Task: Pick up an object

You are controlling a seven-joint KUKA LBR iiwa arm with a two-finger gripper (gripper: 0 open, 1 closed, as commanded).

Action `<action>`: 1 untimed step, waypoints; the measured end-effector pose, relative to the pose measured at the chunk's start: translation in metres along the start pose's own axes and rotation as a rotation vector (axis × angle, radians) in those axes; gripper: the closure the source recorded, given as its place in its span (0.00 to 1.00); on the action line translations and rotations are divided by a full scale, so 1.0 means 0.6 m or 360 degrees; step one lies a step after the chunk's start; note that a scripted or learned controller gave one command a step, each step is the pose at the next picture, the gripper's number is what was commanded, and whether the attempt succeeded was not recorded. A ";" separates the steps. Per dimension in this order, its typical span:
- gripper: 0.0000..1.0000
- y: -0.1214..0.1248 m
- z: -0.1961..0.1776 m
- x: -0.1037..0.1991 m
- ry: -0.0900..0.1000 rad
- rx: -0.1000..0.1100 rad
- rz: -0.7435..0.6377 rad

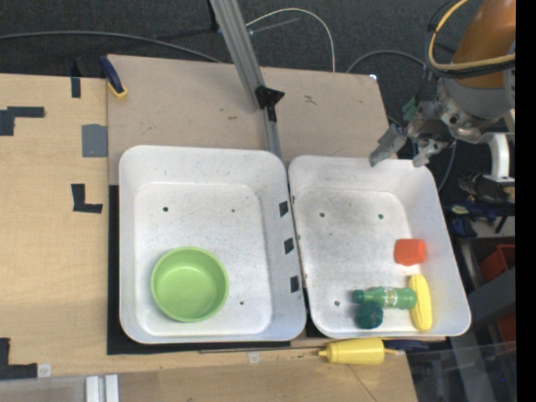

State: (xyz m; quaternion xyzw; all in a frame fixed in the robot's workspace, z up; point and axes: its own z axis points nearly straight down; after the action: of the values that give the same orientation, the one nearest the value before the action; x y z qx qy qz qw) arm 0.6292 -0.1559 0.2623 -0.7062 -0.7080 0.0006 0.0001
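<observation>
The candidates for picking are gathered in the near right corner of the right bin (435, 193): an orange block (409, 252) lies by itself against the right wall; just below it a yellow banana-shaped toy (420, 301) lies along the wall, touching the end of a green bottle (383, 297) that lies on its side; a dark green lump (368, 315) sits against the bottle's underside. The orange block is judged the easiest target, since it is apart from the others. In the left bin (134, 166) a light green bowl (189, 283) rests near the front left corner. A yellow bottle (356, 352) lies on the tabletop (193, 99) just outside the right bin's front rim. The tool (402, 147) is seen at the far right corner of the right bin, above its rim, well apart from every object; its fingers appear spread and nothing is held between them. For the step in hand, the tool should be carried toward the near corner and centred over the block before descent; the wall beside it leaves little room for one finger, so the fingers are best aligned parallel to that wall.
</observation>
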 end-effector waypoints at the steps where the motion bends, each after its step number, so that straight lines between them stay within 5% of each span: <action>1: 0.00 0.000 0.000 0.000 0.0000 0.0000 0.0000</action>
State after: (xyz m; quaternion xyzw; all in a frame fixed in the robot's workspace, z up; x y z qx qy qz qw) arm 0.6292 -0.1560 0.2623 -0.7062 -0.7080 0.0008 0.0000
